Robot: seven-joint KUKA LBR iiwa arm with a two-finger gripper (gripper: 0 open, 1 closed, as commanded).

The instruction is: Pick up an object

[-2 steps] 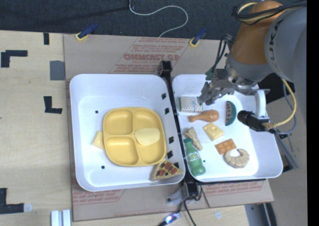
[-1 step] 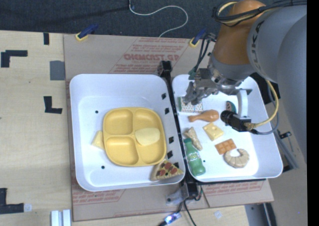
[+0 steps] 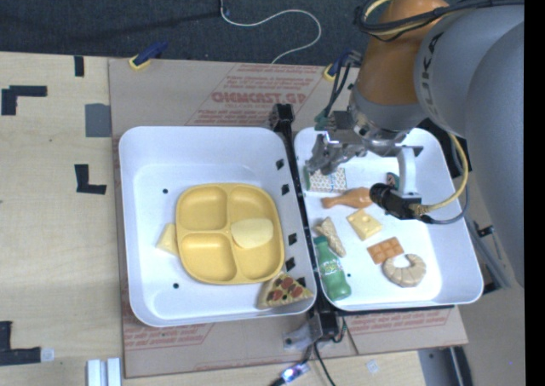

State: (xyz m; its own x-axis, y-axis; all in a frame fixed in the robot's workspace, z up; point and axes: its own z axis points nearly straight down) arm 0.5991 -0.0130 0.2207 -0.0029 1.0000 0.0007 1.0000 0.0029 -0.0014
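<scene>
Since the small flat white card with coloured dots [image 3: 327,181] lies flush on the floor of the right white bin [image 3: 451,290], it is likely light, thin and hard to pinch except by an edge. The end effector [image 3: 328,157] hovers just above it; I cannot tell its state.

One camera hangs fixed above the surface [image 3: 51,205], looking down at a slant from a middling height. It takes in both white bins, the left bin [image 3: 145,154] and the right bin [image 3: 451,265], side by side near the middle of the frame, with dark floor along the top. The grey arm [image 3: 485,60] looms large, reaching in from the right.
</scene>
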